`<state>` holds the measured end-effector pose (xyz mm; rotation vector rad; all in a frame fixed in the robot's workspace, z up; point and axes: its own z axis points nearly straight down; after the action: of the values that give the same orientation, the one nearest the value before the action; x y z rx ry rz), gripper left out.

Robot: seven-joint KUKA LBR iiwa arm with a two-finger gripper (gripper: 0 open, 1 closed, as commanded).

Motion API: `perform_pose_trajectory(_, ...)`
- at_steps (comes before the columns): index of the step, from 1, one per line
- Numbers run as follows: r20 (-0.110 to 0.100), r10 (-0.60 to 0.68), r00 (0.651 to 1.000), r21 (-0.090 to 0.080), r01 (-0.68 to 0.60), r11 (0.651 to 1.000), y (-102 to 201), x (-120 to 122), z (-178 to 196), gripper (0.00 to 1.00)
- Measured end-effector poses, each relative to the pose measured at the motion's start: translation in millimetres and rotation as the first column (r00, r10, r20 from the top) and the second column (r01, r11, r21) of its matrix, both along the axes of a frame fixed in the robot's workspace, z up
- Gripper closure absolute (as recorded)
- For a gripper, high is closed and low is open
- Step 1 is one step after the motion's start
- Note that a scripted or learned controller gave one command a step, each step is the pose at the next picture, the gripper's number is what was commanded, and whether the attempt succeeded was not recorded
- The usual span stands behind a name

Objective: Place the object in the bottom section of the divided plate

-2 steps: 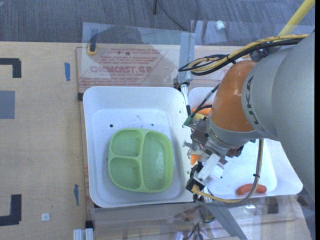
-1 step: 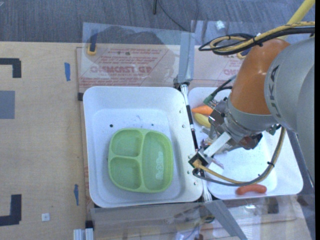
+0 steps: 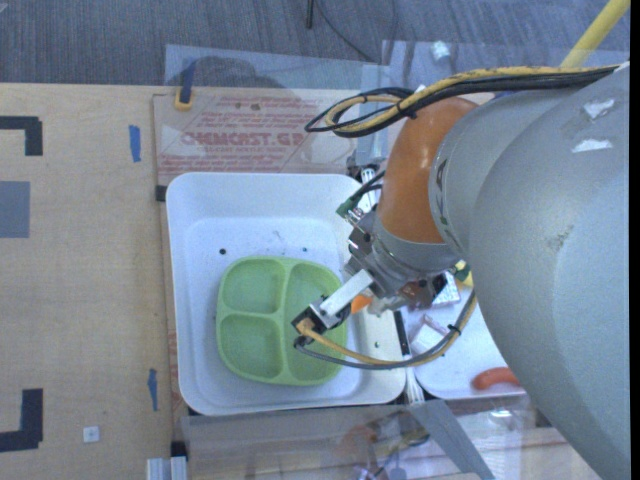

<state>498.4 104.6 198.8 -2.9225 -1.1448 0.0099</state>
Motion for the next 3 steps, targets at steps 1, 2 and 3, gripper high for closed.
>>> perform_pose_trajectory(1,0.004,-0.078,0.997,-0.002,0.078,0.997,44,4,0,1.0)
perform_pose_trajectory(2,0.006,-0.198,0.98,-0.001,0.198,0.98,67,-10,24,1.0)
perform_pose_trajectory(3,0.006,-0.197,0.98,-0.001,0.197,0.98,67,-10,24,0.0)
